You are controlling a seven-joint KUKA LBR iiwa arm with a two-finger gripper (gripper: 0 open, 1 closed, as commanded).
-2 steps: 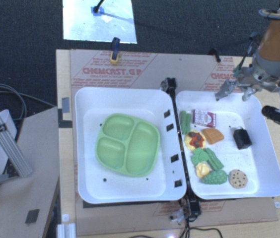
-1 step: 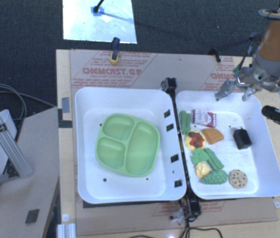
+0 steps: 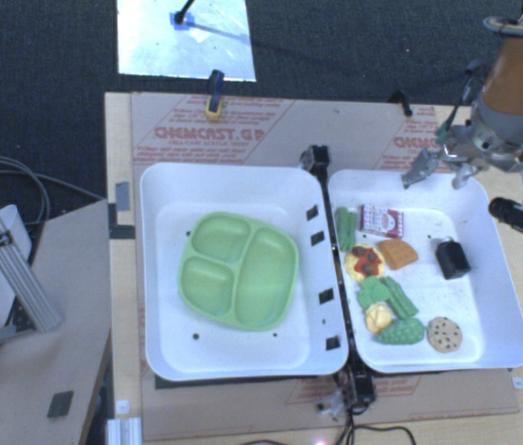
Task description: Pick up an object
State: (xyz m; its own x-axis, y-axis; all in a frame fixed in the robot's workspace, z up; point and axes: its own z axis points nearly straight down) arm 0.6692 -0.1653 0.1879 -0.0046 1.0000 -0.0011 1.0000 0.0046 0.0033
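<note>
Below gripper (image 3: 442,168), well apart: black block (image 3: 452,258).

We look down at a slant from one fixed camera above the bench, both shallow white plastic bins (image 3: 243,179) in full view at middle distance.

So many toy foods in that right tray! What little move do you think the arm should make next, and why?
Probably lower and swing inward toward the small black block. The gripper hangs over the right white bin's far rim, holding nothing, and that block sits nearest, apart from the crowded toys.
</note>
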